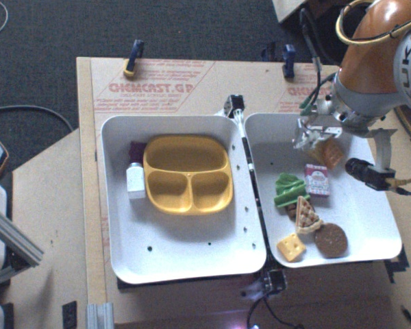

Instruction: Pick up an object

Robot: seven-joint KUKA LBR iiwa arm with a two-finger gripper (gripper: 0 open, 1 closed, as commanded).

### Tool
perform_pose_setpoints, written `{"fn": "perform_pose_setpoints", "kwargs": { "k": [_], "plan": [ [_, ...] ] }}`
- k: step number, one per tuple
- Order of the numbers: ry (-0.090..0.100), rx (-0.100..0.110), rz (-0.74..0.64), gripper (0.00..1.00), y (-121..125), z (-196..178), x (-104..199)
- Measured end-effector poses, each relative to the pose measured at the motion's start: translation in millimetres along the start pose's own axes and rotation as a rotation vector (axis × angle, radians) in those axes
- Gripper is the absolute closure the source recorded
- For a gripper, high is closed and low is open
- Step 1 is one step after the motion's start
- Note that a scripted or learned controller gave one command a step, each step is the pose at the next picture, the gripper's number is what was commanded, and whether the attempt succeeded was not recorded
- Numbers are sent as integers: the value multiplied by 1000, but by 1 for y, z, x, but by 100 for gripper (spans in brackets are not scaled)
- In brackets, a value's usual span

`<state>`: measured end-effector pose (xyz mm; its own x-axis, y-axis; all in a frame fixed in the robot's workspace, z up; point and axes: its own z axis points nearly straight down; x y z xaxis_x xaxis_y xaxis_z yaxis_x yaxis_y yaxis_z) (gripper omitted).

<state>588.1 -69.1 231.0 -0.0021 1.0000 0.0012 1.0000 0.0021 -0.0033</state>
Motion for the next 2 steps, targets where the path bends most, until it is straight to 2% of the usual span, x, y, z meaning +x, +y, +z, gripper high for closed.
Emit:
{"fn": "perform_pose_setpoints", "kwargs": {
  "k": [2],
  "plan": [
    [-1, -2, 1, 100, 6, 5, 8]
  ]
}}
